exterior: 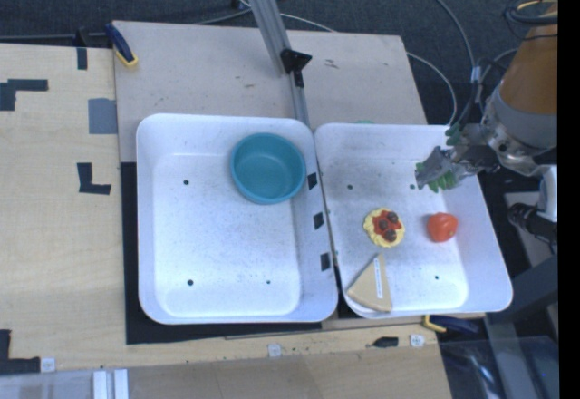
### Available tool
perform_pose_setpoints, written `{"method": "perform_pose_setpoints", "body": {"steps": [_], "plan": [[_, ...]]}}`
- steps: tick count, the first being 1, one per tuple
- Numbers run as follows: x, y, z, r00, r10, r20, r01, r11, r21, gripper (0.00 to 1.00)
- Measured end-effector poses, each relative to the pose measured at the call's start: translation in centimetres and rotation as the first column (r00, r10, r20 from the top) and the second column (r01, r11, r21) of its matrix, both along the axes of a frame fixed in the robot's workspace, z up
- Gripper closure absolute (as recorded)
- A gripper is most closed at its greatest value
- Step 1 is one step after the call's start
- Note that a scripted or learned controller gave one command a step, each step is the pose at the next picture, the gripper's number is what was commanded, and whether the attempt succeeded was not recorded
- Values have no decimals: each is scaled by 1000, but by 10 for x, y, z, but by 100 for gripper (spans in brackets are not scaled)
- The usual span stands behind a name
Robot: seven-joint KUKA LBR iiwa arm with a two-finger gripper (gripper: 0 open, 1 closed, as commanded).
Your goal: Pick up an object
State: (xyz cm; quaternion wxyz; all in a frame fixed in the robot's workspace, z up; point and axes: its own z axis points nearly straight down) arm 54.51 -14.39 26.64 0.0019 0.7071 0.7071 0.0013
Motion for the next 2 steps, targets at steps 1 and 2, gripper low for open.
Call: {"method": "perform_pose_setpoints", "body": {"steps": [1, 2], "plan": [[12, 52, -12, 1000, 4, -6, -4, 1000, 2, 100], [14, 105, -27, 1000, 4, -6, -4, 1000, 2, 100]]}}
